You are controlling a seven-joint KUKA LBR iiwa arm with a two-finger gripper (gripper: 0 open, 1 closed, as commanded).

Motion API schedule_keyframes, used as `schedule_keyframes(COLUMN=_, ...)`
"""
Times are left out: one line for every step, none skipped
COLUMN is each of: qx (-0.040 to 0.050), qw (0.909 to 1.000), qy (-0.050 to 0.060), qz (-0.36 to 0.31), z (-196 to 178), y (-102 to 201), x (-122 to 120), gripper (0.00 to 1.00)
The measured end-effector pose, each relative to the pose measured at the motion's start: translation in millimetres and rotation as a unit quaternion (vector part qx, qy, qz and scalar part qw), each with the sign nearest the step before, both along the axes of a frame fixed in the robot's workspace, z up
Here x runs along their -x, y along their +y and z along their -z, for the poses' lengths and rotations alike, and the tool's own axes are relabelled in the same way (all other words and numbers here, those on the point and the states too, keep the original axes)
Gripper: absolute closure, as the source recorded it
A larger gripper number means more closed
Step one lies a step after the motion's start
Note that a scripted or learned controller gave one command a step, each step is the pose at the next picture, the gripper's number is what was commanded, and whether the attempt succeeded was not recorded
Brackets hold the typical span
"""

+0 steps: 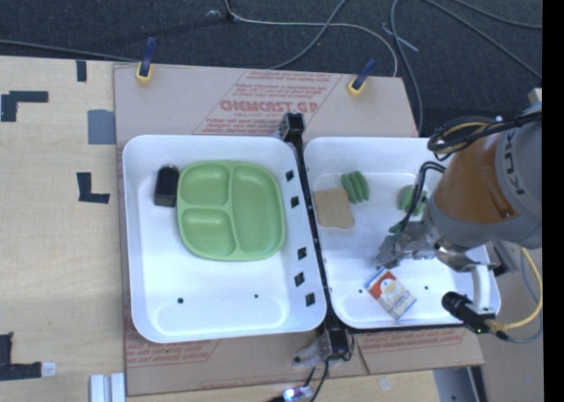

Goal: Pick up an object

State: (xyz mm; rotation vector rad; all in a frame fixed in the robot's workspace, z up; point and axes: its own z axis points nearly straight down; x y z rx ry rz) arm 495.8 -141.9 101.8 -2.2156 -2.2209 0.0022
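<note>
Nearest the camera: small red, white and blue packet [390, 294], lying flat by the near edge of the right bin [370, 152], close to the bin's near right corner. Just above the packet: gripper [394, 248], low over the bin floor, carried by the grey arm [520, 197] with its orange band [471, 184], entering across the bin's right edge. State of the jaws: cannot tell, fingertips too dark and small to separate; nothing seen between them. Tan square pad [335, 209] against the bin's left wall, mid-length. Green ribbed piece [355, 185] just beyond the pad, toward the far edge. Second green piece [408, 197] near the arm, partly hidden by it. Bare white floor between pad, packet and gripper; more bare floor along the far edge.

Left bin [141, 241]: green divided tray [232, 211] at centre, toward the far edge; black block [166, 185] touching the tray's left rim, near the bin's left wall. Wide bare strip along the near edge. Both bins side by side on a cardboard sheet [264, 96] held by two yellow clamps [144, 70] at its far edge.
</note>
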Motion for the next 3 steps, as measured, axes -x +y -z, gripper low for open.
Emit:
schedule_keyframes(qx=0.0017, qw=1.0, qy=-0.004, qz=0.001, z=-58, y=-8, x=0, gripper=1.0)
schedule_keyframes(qx=0.0013, qw=1.0, qy=-0.004, qz=0.0, z=-101, y=-3, x=1, gripper=1.0)
schedule_keyframes(qx=0.0018, qw=1.0, qy=-0.005, qz=0.0, z=-152, y=-3, x=-1, gripper=1.0)
